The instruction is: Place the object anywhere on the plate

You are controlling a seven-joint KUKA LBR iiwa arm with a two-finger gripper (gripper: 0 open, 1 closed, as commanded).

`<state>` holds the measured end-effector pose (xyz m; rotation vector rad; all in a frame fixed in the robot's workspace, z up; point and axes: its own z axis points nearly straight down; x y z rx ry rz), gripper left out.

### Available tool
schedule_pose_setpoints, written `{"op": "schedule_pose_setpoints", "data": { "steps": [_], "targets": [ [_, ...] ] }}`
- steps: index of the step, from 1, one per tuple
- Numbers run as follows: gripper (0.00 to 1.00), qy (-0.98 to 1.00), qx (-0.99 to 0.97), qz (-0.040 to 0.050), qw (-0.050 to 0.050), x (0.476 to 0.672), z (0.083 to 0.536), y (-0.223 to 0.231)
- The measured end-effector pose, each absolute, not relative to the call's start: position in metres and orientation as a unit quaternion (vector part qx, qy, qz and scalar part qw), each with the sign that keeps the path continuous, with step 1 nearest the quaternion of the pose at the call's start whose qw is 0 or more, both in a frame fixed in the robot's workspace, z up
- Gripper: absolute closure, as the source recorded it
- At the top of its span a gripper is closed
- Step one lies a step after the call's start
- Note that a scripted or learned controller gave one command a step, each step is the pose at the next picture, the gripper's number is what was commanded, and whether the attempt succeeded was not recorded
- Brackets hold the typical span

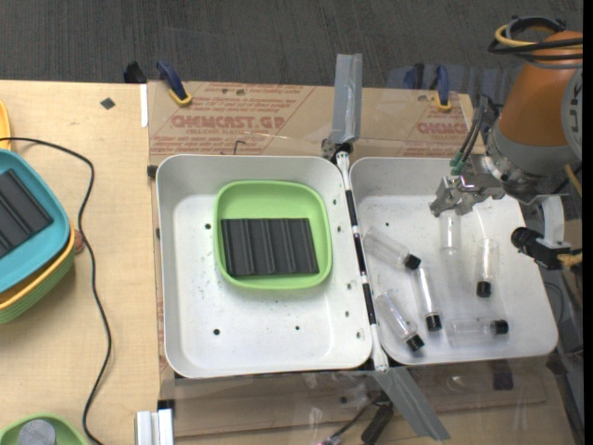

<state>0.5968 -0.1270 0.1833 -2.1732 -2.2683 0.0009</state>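
A green square plate [273, 202] with a dark ridged insert [270, 247] lies in the left white bin [185, 276]. Several clear vials with black caps lie in the right white bin [528, 327]: one [389, 248] near its left wall, one [425, 295] at the middle, one [484, 262] to the right. My gripper [460, 197] hangs over the back of the right bin, just above a clear vial [449, 235] that stands close under it. Whether that vial is touched I cannot tell.
Two more vials [400, 321] [474, 327] lie near the right bin's front edge. A metal divider post [346, 100] rises behind the gap between the bins. Stacked teal and yellow dishes [32, 235] and a black cable [93, 248] lie on the bench at the left.
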Motion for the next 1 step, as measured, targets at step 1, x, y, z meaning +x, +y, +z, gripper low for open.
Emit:
{"op": "schedule_pose_setpoints", "data": {
  "steps": [1],
  "targets": [
    [0.00, -0.722, -0.692, 0.0004, 0.000, 0.5968, 0.1833, -0.1271]
  ]
}}
